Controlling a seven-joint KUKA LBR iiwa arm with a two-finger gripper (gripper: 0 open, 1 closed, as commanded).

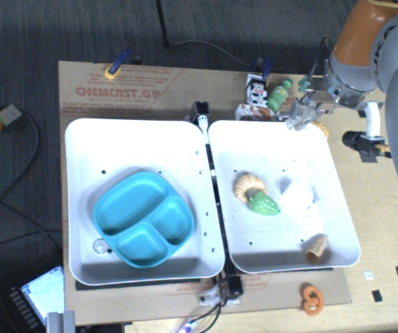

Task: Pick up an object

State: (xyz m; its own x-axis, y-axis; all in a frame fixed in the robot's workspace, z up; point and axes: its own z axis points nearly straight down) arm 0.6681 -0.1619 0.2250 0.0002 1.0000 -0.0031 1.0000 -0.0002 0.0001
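Camera view: green cone (263, 204) lies pointing lower right; tool (301, 118) grip state unclear.

open floor in right bin (254, 245), croissant (247, 184) touching green toy (263, 203)

Floor (60, 19): dark grey carpet around my station, black cables (5, 186) trailing across it.
Desk (386, 255): pale wood top, brown printed board (130, 89) laid over it.
Light: even, soft shadows.
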